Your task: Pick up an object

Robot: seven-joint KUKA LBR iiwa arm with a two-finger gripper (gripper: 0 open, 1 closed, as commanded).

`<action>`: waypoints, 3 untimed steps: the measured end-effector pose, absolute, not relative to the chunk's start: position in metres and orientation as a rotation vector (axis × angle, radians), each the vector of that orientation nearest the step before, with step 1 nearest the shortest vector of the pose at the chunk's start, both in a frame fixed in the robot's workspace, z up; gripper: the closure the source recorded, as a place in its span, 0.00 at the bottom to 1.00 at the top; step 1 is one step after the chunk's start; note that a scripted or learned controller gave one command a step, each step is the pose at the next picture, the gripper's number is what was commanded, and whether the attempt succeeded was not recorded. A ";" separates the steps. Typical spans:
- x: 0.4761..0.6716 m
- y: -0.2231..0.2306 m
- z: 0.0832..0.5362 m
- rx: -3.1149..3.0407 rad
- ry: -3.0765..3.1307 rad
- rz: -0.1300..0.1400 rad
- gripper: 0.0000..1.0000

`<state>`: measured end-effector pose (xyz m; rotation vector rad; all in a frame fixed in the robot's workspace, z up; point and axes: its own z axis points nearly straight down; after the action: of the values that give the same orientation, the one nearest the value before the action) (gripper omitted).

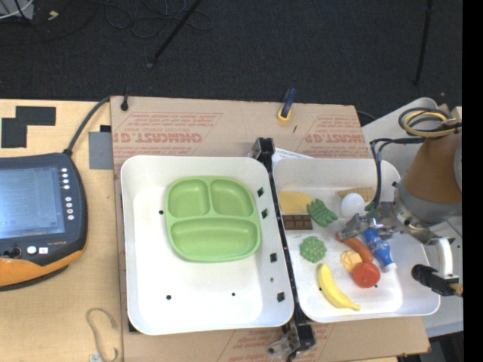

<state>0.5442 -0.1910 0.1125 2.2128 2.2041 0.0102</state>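
The right bin (392,296) holds several small toys. A yellow banana (336,286) lies at the front, with a red tomato (367,274) beside it. A blue bottle (379,249) and an orange carrot (358,247) lie just right of the middle. A white egg (352,202), a green leafy piece (322,212), a green broccoli (312,247), a brown chocolate bar (296,222) and a yellow piece (294,200) sit further left and back. My gripper (361,225) is low in this bin, over the carrot and the bottle's top and just in front of the egg.
A green divided plate (213,219) lies in the left bin (143,292). The grey arm (430,179) comes in over the right bin's right side. A teach pendant (38,206) rests on the bench at far left. A blue and yellow clamp (287,104) sits at the cardboard's back edge.
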 end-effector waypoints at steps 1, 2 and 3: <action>0.542 -0.192 0.120 2.226 2.206 0.007 1.00; 0.549 -0.201 0.172 2.221 2.219 0.001 1.00; 0.549 -0.202 0.224 2.220 2.220 0.001 1.00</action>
<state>0.5492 -0.2025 0.2239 2.2205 2.2204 0.0010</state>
